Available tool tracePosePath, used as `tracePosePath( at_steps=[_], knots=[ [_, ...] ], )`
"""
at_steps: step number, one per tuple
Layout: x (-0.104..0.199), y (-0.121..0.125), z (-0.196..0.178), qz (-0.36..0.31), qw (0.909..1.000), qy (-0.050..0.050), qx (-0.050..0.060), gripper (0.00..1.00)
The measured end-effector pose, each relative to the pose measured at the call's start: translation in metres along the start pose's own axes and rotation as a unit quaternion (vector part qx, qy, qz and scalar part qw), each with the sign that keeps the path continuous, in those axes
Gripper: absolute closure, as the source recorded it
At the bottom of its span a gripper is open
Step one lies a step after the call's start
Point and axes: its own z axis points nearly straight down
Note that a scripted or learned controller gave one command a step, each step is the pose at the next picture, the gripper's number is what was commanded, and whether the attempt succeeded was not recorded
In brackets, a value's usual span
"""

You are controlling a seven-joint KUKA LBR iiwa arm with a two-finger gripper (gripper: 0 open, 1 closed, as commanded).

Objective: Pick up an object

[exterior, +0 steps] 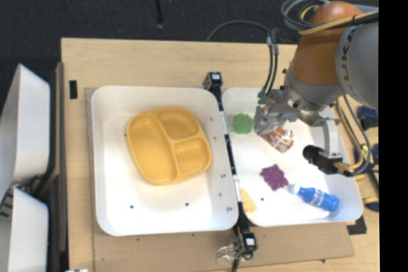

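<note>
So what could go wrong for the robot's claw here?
The gripper is low in the right bin, right beside a red-and-white packet and a green lumpy thing. It might just shove the packet sideways instead of grabbing it. It could also bump the green thing against the bin's wall. The purple piece and blue bottle lie farther off, so they are probably safe.
</note>
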Motion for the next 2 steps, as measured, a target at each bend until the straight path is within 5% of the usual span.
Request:
tracePosePath(
  at_steps=[2],
  knots=[
    [0.097,0.012,-0.006,0.001,1.0,-0.001,0.0,1.0]
  ],
)
